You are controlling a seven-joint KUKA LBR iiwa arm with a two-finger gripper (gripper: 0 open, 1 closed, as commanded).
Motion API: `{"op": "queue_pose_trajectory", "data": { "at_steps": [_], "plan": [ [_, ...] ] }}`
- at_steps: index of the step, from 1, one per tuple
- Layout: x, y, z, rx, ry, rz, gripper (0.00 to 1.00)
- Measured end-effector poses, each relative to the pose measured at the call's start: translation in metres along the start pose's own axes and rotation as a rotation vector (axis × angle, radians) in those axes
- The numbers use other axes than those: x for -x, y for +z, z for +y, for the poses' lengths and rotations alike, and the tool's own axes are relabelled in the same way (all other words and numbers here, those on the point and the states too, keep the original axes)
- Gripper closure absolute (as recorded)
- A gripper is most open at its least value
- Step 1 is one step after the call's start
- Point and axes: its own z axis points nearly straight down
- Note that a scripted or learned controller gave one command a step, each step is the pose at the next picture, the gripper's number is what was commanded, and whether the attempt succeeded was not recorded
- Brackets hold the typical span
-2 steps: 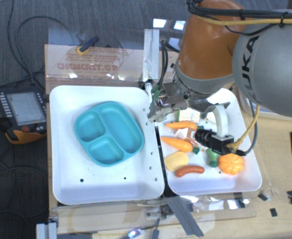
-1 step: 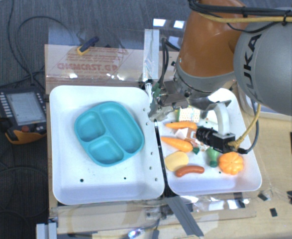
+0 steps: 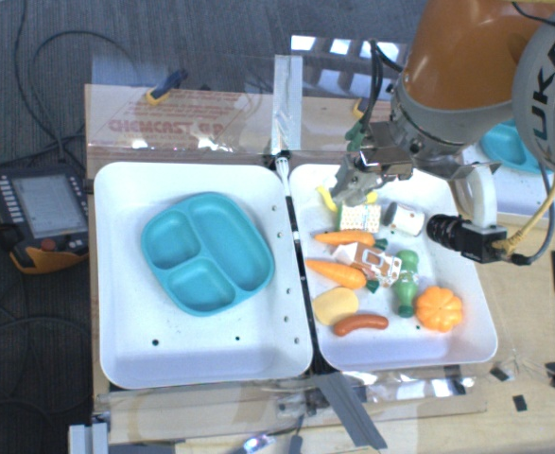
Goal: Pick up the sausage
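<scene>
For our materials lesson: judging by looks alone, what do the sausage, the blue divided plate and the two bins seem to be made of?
Sausage: probably moulded plastic toy food; smooth reddish-brown skin with a faint sheen.
Blue divided plate: likely hard plastic; uniform turquoise, rounded moulded compartments, soft matte gloss.
Bins: seemingly rigid white plastic; smooth walls, rounded corners, though coated metal cannot be excluded.

Dark grey carpet floor (image 3: 164, 8) with black cables (image 3: 64, 50) trailing across it; a teach pendant (image 3: 33, 211) lies left of the wooden bench (image 3: 192, 126)
</scene>
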Motion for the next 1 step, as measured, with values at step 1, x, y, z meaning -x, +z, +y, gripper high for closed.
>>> {"op": "queue_pose_trajectory", "data": {
  "at_steps": [1],
  "plan": [
    [-0.021,0.0725,0.0044,-0.003,0.091,0.001,1.0]
  ]
}}
